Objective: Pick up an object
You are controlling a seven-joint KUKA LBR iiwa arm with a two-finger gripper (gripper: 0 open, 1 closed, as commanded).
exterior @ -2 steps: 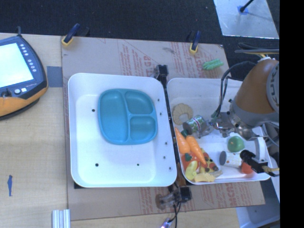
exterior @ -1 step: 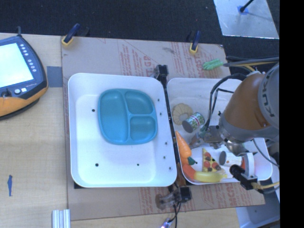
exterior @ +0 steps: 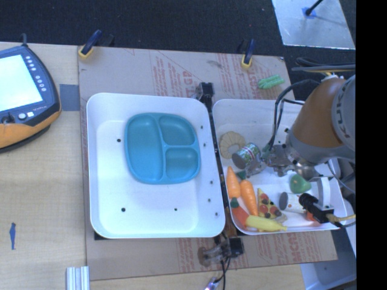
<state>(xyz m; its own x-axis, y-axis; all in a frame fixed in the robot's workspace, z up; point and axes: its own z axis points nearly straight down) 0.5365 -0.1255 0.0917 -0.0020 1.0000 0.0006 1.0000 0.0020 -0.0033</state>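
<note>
Looking at the right bin (exterior: 225, 110), the arm (exterior: 320, 122) is bent low over its middle with the gripper (exterior: 275, 157) sitting right next to a small metal can (exterior: 247, 156) lying on its side. Honestly can't tell how the gripper is set from up here, the wrist blocks too much, and nothing reads as held. The candidates are all packed in that right bin: the can, a round cracker (exterior: 230, 141) just above it, two carrots (exterior: 240, 189) near the left wall, a pizza slice (exterior: 266, 203), a yellow banana-ish thing (exterior: 265, 223) at the bottom edge, and a green piece (exterior: 298, 183) under the wrist. The left bin (exterior: 97, 162) just has the blue divided plate (exterior: 162, 147). If it's going for the can, I'd say straddle it across the round body, not end to end, and close slowly, since it'll probably roll. Lift straight up so the carrots don't get dragged along.
</note>
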